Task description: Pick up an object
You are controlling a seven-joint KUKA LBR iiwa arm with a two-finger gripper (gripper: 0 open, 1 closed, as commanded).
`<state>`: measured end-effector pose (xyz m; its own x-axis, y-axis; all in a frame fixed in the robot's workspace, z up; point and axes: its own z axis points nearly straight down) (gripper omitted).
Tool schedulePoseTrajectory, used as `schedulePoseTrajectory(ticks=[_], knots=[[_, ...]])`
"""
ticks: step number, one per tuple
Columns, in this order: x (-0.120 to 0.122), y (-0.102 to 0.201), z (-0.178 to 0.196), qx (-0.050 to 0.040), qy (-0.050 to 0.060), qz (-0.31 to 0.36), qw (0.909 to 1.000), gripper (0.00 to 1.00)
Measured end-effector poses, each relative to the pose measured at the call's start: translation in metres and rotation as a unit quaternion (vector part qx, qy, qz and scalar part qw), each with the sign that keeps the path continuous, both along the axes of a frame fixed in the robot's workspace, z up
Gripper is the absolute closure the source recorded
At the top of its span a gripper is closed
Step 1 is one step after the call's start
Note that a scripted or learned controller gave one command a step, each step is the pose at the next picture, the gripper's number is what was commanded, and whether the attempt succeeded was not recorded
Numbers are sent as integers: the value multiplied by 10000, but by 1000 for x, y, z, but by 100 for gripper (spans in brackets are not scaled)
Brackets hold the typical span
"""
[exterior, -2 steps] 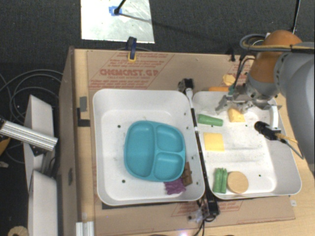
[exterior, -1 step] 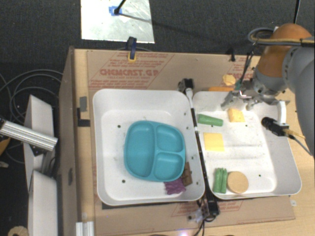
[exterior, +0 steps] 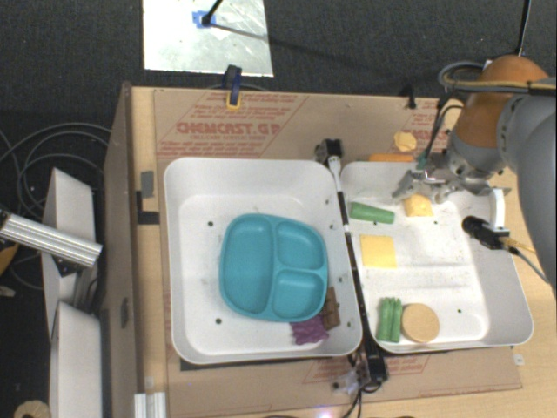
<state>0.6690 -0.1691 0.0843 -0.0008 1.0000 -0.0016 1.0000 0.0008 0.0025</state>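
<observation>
Several small things lie in the right bin at the right of the frame, and my pincer hangs over its upper part, right above a small yellow piece. Whether the pincer is spread or closed I cannot tell from this slanted view, and nothing shows between its tips, so I claim no hold. The yellow piece sits near the bin's upper wall, with a green cylinder just to its left. My worry: coming down off-centre, I may nudge the piece aside or clip the wall. A yellow square lies flat below; it looks thin and likely hard to pinch. The teal plate in the left bin is well apart.
</observation>
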Motion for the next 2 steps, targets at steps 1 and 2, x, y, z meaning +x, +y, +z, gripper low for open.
schedulePoseTrajectory(ticks=[1, 2], knots=[[4, 1, 18, -10, -68, 22, 10000, 100], [3, 1, 16, -11, -47, 22, 10000, 0]])
